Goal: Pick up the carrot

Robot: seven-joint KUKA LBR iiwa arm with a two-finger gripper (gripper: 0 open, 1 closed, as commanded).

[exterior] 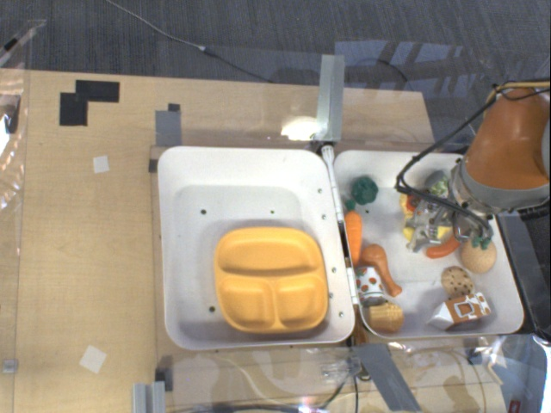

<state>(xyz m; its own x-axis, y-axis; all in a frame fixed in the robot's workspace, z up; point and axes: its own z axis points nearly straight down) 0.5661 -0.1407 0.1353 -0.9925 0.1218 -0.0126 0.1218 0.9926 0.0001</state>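
**Two bins, one carrot, my pincer well to its right**

I counted two shallow white bins side by side on the wooden bench. The left white bin (172,231) held one thing: a yellow plastic tray with three compartments (271,278). The right white bin (508,308) held the clutter. One orange tapered carrot (353,235) lay against that bin's left wall, lengthwise, its tip toward the far side. Just beyond it sat one dark green broccoli-like lump (363,190). Touching the carrot's near right was one brown drumstick (380,268), then one red-spotted white piece (369,284) and one yellow corn cob (385,317). On the near right I saw one speckled cookie (456,279) and one small white carton (461,311). My metal pincer (428,226) hung over the bin's right half, above one red sausage (442,248) and beside one beige egg-shaped piece (478,256); whether it was wide or narrow I could not tell.
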